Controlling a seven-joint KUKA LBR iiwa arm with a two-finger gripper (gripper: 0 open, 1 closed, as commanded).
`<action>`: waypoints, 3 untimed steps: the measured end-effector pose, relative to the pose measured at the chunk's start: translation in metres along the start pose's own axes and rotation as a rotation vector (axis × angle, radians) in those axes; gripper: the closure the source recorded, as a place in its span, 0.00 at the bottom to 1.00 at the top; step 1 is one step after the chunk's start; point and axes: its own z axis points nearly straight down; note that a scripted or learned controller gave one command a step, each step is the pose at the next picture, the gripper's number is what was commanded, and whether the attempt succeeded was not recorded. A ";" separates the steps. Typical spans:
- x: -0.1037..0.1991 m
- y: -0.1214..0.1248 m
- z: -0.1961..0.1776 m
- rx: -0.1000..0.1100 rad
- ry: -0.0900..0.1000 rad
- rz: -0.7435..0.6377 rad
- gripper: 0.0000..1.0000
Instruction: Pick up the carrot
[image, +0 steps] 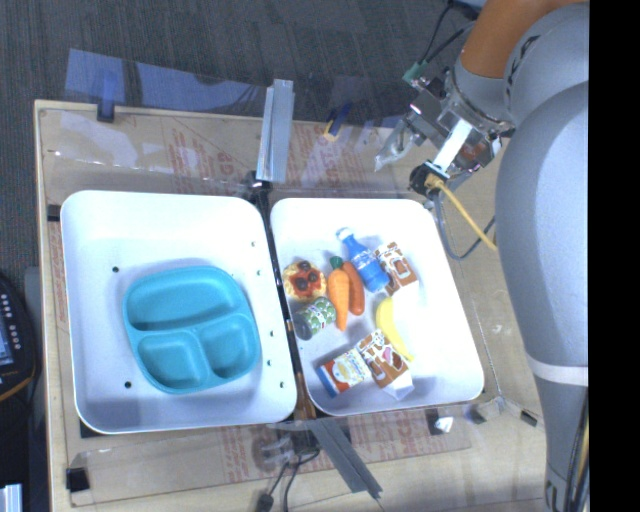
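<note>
Bins number two, the right bin (455, 330) holding one carrot (342, 294) at its middle among seven other items, while the pincer (418, 150) hovers at upper right, its opening impossible to tell.

bins (90, 300): looking like smooth white plastic, slightly glossy
tray (190, 325): showing matt blue plastic
carrot (342, 290): appearing smooth orange plastic
table (150, 150): looking like pale wood under clear film
arm (545, 220): showing smooth grey casing

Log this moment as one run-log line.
task: pick up carrot | carrot: lying in right bin, touching blue bottle | tool: above bench beyond right bin | grasp: not yet
</note>
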 end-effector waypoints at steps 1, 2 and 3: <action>0.001 -0.001 0.000 0.001 0.000 -0.001 0.00; -0.015 0.010 0.229 0.004 -0.002 0.145 0.00; -0.091 -0.016 0.229 0.003 -0.003 0.211 0.00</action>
